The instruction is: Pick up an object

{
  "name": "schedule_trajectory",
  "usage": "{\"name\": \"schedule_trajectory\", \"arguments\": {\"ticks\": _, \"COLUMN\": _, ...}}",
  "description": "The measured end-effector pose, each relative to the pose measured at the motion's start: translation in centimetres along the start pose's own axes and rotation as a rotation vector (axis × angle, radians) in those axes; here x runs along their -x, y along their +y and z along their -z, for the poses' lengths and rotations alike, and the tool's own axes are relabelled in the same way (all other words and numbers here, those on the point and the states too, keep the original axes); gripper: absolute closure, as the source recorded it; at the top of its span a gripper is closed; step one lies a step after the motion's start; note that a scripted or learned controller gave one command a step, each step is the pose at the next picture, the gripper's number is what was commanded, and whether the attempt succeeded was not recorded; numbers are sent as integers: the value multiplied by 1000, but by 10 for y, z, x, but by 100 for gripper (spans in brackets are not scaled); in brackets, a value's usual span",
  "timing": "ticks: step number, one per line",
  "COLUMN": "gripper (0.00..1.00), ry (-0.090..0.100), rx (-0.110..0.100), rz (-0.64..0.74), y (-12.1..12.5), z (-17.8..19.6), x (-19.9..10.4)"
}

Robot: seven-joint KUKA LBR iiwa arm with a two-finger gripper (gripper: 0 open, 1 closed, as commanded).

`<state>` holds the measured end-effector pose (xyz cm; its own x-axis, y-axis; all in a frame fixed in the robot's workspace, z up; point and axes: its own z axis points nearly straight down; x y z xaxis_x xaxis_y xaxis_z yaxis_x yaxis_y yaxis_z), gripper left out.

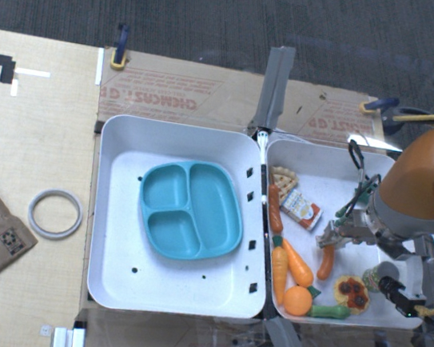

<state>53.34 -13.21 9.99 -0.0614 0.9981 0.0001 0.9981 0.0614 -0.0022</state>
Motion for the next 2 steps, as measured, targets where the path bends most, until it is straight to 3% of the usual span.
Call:
{"name": "schedule_trajectory", "arguments": {"ticks": 1, "gripper": 100, "ry": 0, "rx": 0, "rz": -171, "y": -14, "z": -9, "x": 37}}
{"name": "schedule_trajectory", "arguments": {"ticks": 2, "gripper": 100, "ry": -1, "rx": 1, "rz": -45, "y": -32, "z": 99, "x": 6}}
